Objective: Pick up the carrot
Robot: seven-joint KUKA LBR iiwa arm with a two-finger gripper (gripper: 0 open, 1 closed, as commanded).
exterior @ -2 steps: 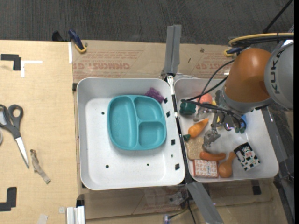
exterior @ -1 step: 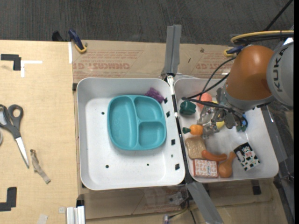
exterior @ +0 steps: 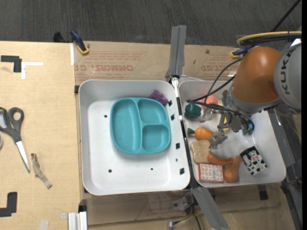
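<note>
Since the carrot (exterior: pixel 202 133) is seen lying in the right bin (exterior: pixel 271 152), just beside the gripper (exterior: pixel 217 140), the pickup is judged undone, and whether the gripper is open cannot be told.

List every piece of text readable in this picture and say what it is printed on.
"KUK": on the grey arm casing, cut off by the picture's edge.
Red print on the cardboard sheet behind the bins: upside down, too blurred to read.
Print on the pink packet in the right bin: too small to read.
</note>
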